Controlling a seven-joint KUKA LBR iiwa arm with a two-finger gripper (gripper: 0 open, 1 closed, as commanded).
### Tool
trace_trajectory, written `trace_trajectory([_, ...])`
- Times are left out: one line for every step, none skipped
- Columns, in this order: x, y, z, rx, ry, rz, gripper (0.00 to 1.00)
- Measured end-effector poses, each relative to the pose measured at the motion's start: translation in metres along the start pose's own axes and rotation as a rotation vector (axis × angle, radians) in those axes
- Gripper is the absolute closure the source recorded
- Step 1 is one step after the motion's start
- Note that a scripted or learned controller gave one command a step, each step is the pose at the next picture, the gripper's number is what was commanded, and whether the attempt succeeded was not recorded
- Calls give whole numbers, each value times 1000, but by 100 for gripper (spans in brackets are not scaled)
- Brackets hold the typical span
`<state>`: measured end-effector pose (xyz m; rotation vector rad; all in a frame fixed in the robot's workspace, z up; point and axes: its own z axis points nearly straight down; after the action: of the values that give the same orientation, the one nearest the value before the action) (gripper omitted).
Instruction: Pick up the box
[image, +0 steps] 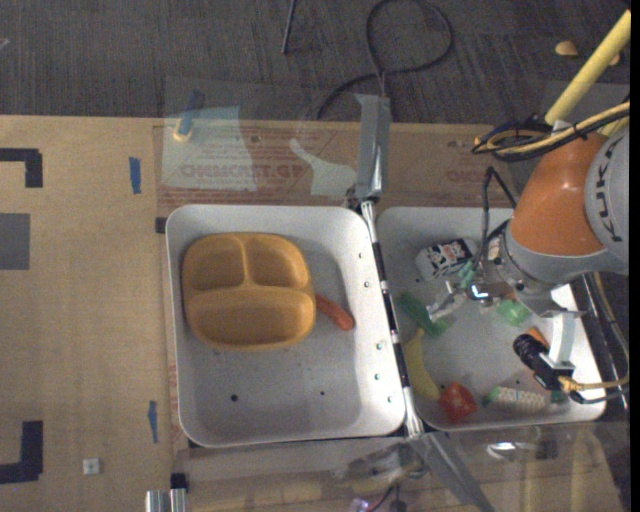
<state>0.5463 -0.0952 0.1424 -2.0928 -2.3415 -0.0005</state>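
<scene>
While the grey arm reaches into the right white bin, its claw hovers with an unreadable grip, just below the small black-and-white box, beside a green piece, yellow banana, red item.

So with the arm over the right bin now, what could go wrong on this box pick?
The box lies near the right bin's back wall, while the gripper sits just in front of it, beside a green item; it may close on that instead. The cluttered bin, with a banana and a red item nearby, leaves little room, so a swing could knock things about.
</scene>
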Motion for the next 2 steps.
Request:
trace_trajectory([-64, -52, 53, -10, -2, 74, 0])
trace_trajectory([-121, -81, 1, -2, -2, 199, 0])
